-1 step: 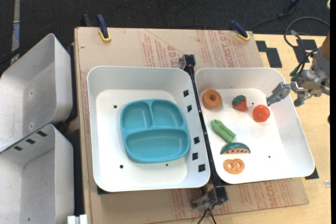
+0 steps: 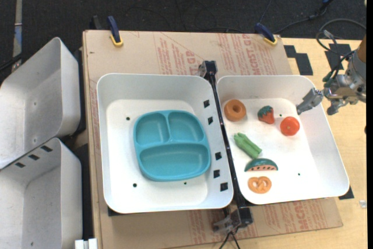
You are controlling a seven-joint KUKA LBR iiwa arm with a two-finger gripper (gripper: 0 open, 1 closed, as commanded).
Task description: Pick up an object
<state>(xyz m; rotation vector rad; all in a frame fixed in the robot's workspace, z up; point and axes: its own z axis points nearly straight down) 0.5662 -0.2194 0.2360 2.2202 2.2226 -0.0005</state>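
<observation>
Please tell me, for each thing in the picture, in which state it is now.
gripper: over the right bin's far right corner, nothing seen between its fingers
blue tray: flat in left bin
donut: lying flat
strawberry: resting loose
tomato: resting loose
green vegetable: lying
watermelon slice: lying flat
pretzel: lying flat

Printed text on cardboard sheet under the bins: red lettering, upside down and mirrored from this view. Upper part of the frame, two blocks of it, above the left bin and above the right bin; not legible. More red print along the lower edge, lower right, reads roughly "MACRO"; uncertain.
</observation>
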